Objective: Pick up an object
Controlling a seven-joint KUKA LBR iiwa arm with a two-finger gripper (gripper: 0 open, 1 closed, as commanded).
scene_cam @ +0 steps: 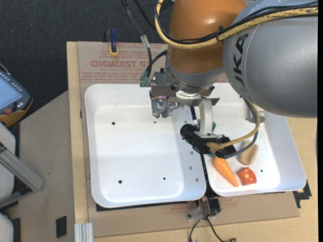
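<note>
The arm (267, 49), grey with a large orange band, enters from 3 o'clock and covers the upper right of the view, its wrist pointing down over the far part of the bins. The counter (75, 195) carries a brown cardboard sheet (126, 59) with red lettering at 12 o'clock, and on this sheet two shallow white bins sit side by side, touching along their inner walls. The left bin (131, 155) occupies the centre and the 9 o'clock side; its floor shows a few small dark dots. The right bin (282, 160) lies toward 4 o'clock and is partly covered by the arm. The gripper (162, 110) hangs below the wrist, over the far edge of the left bin at about 12 o'clock of that bin; whether the fingers are apart or together cannot be determined, and no object is visible between them. A black cable with a yellow sleeve (212, 144) loops down from the wrist over the inner walls of the bins. The task objects lie in the right bin, at its near end toward 5 o'clock: a tan oval piece (248, 154) against the cable loop, an orange carrot (226, 171) lying at a slant just beside the inner wall, and a small red strawberry-like piece (247, 176) just beside the carrot on its 3 o'clock side. A blue and yellow clamp (113, 42) stands on the far edge of the cardboard at 11 o'clock.
</note>
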